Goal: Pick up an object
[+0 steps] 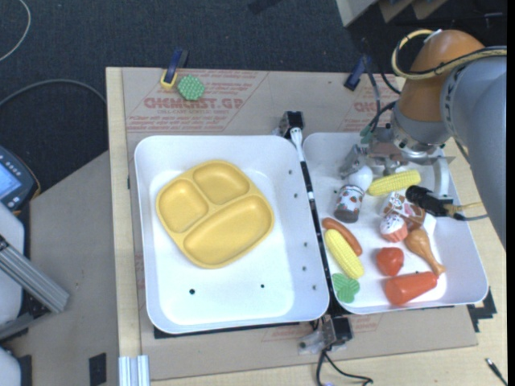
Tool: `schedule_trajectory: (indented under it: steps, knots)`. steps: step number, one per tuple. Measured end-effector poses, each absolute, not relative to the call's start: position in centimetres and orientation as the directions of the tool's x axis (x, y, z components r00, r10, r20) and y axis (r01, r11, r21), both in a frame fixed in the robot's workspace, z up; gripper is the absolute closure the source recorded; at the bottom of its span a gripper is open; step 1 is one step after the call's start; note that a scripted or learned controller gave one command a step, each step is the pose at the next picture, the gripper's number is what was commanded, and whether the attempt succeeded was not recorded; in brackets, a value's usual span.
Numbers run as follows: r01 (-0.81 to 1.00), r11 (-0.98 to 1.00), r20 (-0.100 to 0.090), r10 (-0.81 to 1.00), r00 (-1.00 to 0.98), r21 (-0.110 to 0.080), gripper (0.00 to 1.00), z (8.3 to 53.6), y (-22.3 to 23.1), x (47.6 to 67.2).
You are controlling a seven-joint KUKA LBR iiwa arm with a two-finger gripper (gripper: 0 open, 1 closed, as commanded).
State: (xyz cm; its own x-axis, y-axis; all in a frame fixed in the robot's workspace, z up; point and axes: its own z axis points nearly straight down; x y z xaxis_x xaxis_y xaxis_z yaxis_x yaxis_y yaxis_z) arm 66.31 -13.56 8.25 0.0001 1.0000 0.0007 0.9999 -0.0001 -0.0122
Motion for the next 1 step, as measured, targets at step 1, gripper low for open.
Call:
schedule_trajectory:
  steps: [1]
  knots:
    - [1.000,0.000,-0.001,1.000,0.000,0.004,1.00,10.38,-13.56,66.75]
